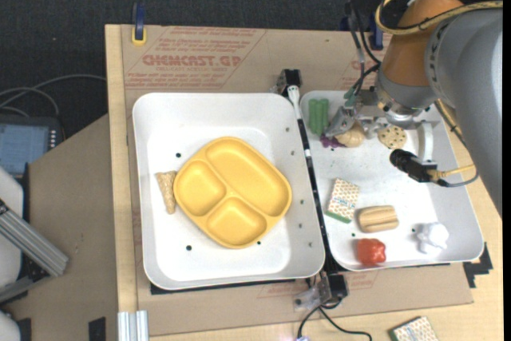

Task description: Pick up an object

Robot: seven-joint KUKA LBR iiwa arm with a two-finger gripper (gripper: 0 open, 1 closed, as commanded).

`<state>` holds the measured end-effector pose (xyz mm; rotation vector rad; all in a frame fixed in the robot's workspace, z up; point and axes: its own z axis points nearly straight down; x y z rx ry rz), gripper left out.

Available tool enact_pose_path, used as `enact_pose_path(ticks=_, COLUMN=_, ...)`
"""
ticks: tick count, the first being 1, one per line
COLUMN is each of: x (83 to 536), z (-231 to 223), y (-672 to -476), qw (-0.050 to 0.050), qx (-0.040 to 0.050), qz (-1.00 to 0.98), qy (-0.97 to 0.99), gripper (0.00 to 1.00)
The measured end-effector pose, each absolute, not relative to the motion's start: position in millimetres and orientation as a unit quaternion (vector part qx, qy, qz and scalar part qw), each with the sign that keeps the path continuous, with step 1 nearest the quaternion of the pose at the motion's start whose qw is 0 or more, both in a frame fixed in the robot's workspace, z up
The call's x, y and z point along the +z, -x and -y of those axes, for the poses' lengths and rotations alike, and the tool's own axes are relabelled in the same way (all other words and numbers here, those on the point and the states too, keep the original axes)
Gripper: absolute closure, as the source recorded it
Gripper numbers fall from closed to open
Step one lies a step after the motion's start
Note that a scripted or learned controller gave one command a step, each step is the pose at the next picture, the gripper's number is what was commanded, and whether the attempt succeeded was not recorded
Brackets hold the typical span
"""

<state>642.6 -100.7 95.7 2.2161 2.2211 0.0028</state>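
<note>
hand (348, 124) low in right bin (455, 204), grip unclear; one yellow tray (231, 192) left.

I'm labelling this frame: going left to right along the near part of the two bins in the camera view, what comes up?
Tan wafer → yellow divided plate → patterned packet → red item → white crumpled item.

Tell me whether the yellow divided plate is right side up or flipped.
Right side up: the yellow plate in the left bin shows three hollow compartments facing the camera.
</note>
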Motion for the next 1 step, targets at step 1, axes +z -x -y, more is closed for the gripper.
enact_pose_path(ticks=1, x=188.6, z=84.1, y=-578.7, qw=-0.002, qx=-0.0004, qz=-0.707, qy=-0.708, gripper=1.00)
